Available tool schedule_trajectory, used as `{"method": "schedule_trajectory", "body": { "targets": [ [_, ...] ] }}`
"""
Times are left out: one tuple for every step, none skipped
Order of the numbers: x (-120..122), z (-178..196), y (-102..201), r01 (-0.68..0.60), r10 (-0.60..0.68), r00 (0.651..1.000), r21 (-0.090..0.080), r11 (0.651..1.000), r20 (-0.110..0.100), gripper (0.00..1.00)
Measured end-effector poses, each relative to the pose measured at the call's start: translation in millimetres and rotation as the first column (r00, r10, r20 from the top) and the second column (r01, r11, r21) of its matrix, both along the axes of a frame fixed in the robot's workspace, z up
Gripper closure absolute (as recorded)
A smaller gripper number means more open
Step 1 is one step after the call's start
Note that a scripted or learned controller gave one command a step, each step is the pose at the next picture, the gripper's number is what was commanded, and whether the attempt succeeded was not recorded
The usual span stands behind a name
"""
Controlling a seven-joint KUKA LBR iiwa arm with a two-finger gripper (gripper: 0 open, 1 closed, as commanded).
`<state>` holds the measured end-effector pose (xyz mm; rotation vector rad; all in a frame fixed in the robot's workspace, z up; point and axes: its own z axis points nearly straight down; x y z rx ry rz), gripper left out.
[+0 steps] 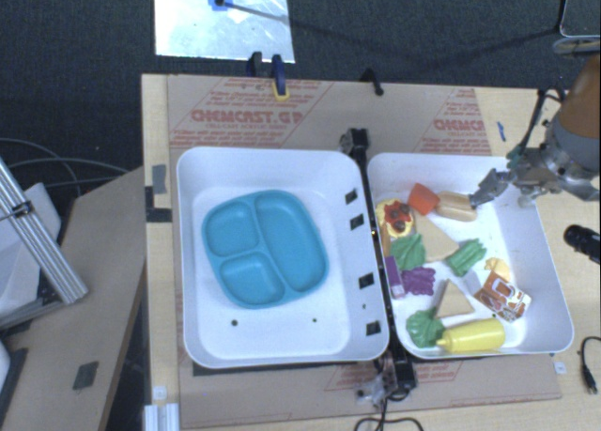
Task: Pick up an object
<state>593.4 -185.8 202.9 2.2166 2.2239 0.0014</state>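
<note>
A sky-blue three-compartment plastic tray [265, 247] lies in the left white bin [202, 176]. The right white bin [549, 279] holds jumbled toy food, including a tan bread-shaped piece [454, 206] just beside the grey jaws [490, 187]; their width I cannot tell.

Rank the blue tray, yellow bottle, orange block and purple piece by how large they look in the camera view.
1. blue tray, clearly largest
2. yellow bottle
3. orange block and purple piece: look about alike, left unranked
</note>
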Motion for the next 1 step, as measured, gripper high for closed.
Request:
{"method": "schedule_trajectory", "body": {
  "targets": [
    [-57.4,-122.4,6.5,0.004,-0.004,1.0,0.003,1.0,-0.005,0.0]
  ]
}}
